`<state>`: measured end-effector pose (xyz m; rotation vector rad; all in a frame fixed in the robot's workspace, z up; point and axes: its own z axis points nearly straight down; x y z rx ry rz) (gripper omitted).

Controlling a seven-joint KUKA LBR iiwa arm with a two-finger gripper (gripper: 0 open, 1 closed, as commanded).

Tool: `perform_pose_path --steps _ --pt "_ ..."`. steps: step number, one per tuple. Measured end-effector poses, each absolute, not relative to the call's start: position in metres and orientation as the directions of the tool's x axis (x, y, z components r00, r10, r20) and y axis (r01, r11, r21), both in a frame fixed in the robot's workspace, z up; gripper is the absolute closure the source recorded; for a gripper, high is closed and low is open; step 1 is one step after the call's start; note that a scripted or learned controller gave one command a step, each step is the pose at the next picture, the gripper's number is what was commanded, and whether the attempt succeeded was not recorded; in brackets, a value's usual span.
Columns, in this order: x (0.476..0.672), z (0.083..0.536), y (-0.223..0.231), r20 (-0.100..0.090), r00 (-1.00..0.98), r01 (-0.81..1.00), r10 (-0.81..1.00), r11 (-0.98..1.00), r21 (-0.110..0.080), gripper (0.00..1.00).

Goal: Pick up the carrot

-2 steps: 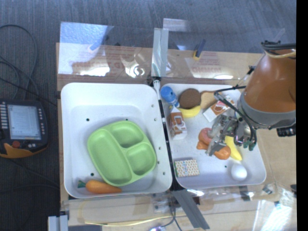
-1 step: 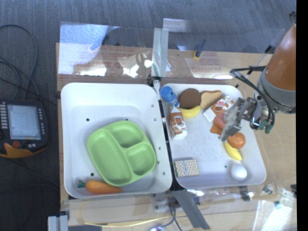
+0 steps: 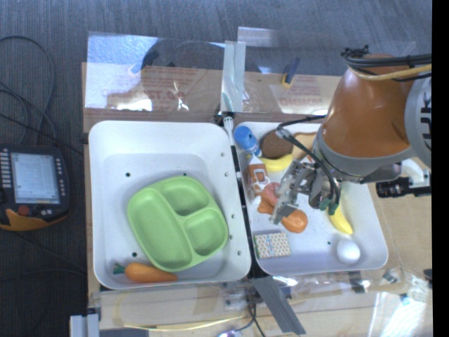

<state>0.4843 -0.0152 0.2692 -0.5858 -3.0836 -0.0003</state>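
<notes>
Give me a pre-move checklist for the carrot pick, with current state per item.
1. Target located: orange carrot with green top lies in the left white bin, near its front edge. ok
2. Carrot unobstructed: beside the green divided plastic plate, nothing on top of it. ok
3. End effector over target: it hangs over the right white bin, among toy foods. not ok
4. End effector free of load: cannot tell
5. Finger state: cannot tell
6. Path leftward: must cross the wall between the bins; looks open above. ok
</notes>
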Motion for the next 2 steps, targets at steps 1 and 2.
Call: perform_pose_path --steps 1,2 --pt "0.4836 0.2356 0.0306 0.002 -0.968 0.250 0.250 0.968 -0.001 1.00" --pt "0.4847 0.2455 0.0306 -0.001 -0.968 0.250 0.250 0.968 -0.001 1.00"
